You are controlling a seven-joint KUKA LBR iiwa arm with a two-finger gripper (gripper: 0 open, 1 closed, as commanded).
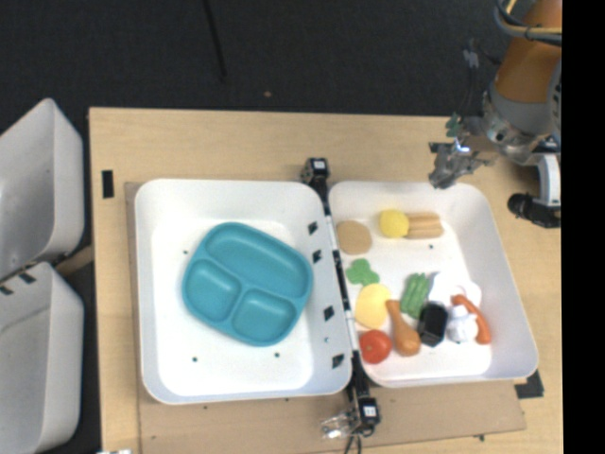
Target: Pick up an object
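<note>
The right bin [492,244] holds several toy foods: a yellow lemon [393,222], a tan sausage [424,225], a brown cookie [354,236], a green leafy piece [361,273], a yellow fruit [372,304], a green vegetable [416,292], a drumstick [403,329], a red tomato [375,346], a black piece [432,323], and a white and orange piece [466,319]. My gripper [444,175] hangs over the far right corner of this bin, above its rim and apart from all the foods. Nothing shows between its fingers.
The left bin [161,348] holds a blue divided plate [248,283]. Black clips [315,169] mark the seam between the bins. White blocks [33,197] stand at the left of the bench. The arm's orange band [526,64] sits at the upper right.
</note>
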